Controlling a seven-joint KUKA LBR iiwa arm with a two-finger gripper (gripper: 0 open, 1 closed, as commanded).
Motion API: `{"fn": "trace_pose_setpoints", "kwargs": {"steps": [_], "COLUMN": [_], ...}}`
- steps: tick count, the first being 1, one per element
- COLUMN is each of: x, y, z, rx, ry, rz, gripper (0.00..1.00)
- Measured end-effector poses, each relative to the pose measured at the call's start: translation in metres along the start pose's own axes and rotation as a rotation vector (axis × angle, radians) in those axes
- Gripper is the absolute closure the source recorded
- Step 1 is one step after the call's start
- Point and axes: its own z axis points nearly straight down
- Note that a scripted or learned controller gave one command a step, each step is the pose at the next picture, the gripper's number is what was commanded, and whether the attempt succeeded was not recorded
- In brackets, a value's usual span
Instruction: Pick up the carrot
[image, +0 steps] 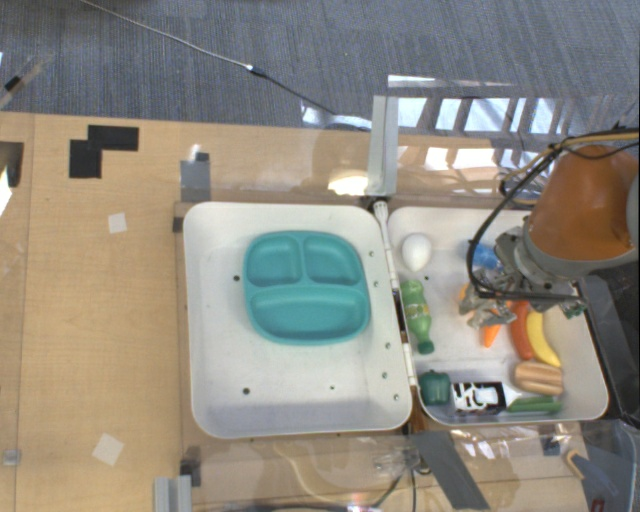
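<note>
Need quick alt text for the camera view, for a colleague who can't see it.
The tool sits low in the right bin, over the carrot, beside a banana, green bottle and white egg. A teal divided plate lies in the left bin.

- The desk is light wood, with black squares marked near its far left corner.
- Two shallow white bins rest on it, touching: the left bin and the right bin.
- Small pale paper squares lie on the bare wood.
</note>
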Motion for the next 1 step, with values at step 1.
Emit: {"fn": "trace_pose_setpoints", "kwargs": {"steps": [1], "x": [0.0000], "y": [0.0003], "z": [0.0004], "rx": [-0.001], "ry": [0.001], "rz": [-0.001], "gripper": [0.00]}}
